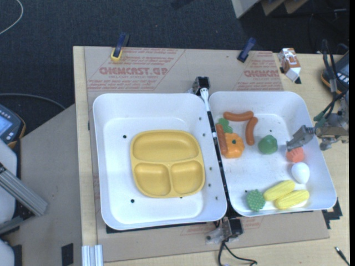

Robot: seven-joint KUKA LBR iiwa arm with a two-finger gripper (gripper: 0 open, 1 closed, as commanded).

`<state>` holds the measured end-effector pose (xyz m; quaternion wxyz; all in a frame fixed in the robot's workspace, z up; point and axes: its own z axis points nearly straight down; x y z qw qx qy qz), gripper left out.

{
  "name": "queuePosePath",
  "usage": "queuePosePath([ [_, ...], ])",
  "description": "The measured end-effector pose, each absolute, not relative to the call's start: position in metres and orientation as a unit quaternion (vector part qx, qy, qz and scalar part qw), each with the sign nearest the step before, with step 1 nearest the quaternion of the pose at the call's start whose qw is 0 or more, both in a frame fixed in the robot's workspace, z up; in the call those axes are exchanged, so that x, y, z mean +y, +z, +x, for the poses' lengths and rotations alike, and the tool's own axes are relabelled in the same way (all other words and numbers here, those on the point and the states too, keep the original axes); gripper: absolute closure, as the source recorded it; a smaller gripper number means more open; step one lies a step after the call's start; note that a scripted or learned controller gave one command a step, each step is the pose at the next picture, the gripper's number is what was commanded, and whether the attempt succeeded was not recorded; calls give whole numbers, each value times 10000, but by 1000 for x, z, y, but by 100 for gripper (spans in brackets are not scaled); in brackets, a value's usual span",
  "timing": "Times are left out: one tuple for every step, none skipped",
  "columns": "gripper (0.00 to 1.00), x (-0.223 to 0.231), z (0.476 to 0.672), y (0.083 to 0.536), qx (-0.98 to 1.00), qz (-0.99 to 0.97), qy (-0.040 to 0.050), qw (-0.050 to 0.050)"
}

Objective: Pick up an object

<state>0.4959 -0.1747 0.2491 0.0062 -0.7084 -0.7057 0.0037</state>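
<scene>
**Ana:** Right now the gripper sits at the three o'clock edge of the right bin, reaching in from the table's three o'clock side.

**Ben:** And the fingers?

**Ana:** Too dark and blurred to read; she cannot tell whether they are parted or closed, and nothing is visibly between them. Just beneath the tip lies a small orange-red piece, touching or nearly touching it, hard to say which.

**Ben:** What else is in that bin?

**Ana:** A white egg just at six o'clock of the orange-red piece. Two yellow corn cobs side by side near the six o'clock rim, with a green bumpy broccoli piece at their nine o'clock. A green round piece sits near the middle, at nine o'clock of the gripper. Two sausages lie towards twelve o'clock, one level, one hanging down beside it.

**Ben:** And along the nine o'clock wall?

**Ana:** A carrot and an orange pepper, touching each other.

**Ben:** The left bin?

**Ana:** The left bin carries a yellow divided tray, lying flat at its centre, one wide section towards twelve o'clock and two smaller ones towards six.
</scene>
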Motion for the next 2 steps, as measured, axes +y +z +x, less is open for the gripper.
queuePosePath([
  [0, -174, 498, 256, -7071, -7071, 1, 3],
  [0, -169, 494, 194, -7070, -7072, 16, 42],
])
